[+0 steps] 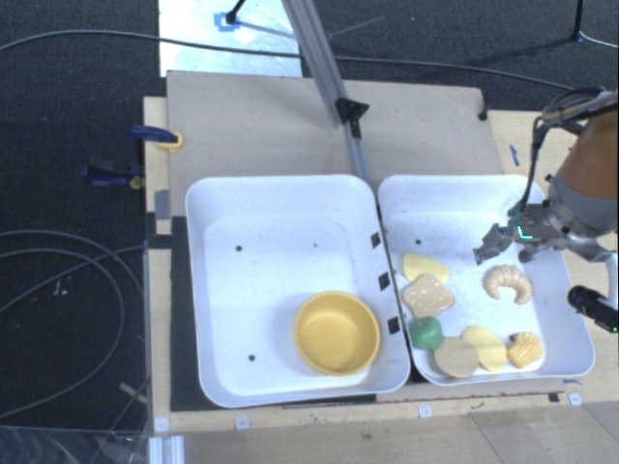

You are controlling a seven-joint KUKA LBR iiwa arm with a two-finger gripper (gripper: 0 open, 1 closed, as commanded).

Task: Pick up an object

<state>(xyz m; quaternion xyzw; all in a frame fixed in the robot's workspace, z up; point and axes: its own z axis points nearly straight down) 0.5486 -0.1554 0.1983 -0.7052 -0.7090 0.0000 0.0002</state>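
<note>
The right bin holds several toy foods. A tan croissant lies at its right side. A pale yellow piece and a beige cracker-like piece lie near the bin's left wall. Along the front are a green ball, a round beige disc, a yellow lemon-like piece and a small ridged yellow piece. My gripper hangs just above and behind the croissant, with dark fingers spread apart and nothing between them.
The left bin holds a yellow bowl near its front right corner. A slanted grey pole crosses the back of the bench. Blue and yellow clamps sit at the bench's left edge.
</note>
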